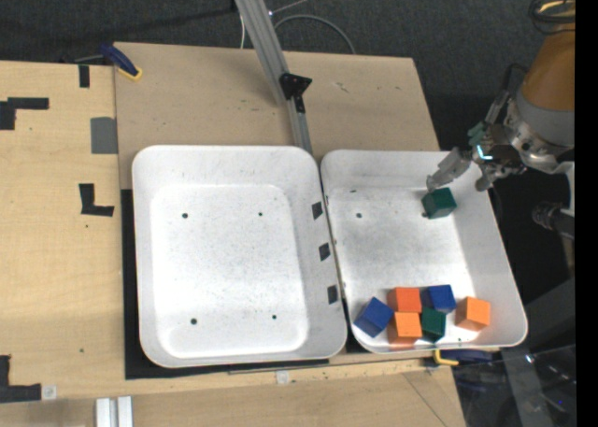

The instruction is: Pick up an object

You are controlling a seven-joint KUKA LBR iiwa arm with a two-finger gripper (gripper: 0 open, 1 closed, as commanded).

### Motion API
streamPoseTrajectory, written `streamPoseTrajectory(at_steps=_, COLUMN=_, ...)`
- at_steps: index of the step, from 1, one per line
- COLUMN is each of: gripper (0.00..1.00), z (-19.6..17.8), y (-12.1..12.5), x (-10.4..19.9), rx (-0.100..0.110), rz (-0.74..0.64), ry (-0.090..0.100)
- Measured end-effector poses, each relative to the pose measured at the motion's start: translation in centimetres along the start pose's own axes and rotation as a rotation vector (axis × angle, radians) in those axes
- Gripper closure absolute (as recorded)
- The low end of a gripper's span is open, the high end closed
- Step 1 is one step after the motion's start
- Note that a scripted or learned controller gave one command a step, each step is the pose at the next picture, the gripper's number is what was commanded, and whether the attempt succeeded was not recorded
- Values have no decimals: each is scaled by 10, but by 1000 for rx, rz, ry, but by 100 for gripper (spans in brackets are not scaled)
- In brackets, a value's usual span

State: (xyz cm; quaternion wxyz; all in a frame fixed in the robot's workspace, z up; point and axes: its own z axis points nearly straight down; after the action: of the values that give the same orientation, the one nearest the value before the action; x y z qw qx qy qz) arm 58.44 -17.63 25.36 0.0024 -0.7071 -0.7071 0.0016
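We see our gripper [455, 169] just above the green block [438, 202] in the right bin [374, 182]; whether it grasps, we cannot tell; the lift looks unfinished.

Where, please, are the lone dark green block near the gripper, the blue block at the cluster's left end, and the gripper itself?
Lone dark green block [438, 203]: camera view, top face.
Blue block [374, 316]: camera view, top face.
Gripper [455, 167]: camera view, between fingertips.
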Motion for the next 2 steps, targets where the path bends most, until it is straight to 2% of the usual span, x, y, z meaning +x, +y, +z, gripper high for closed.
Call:
streamPoseTrajectory(at_steps=1, gripper=0, z=-3, y=1, x=0, rx=-5, rz=-2, ry=-1)
streamPoseTrajectory(at_steps=2, gripper=0, z=60, y=3, x=-5, rx=2, rz=0, ry=-1)
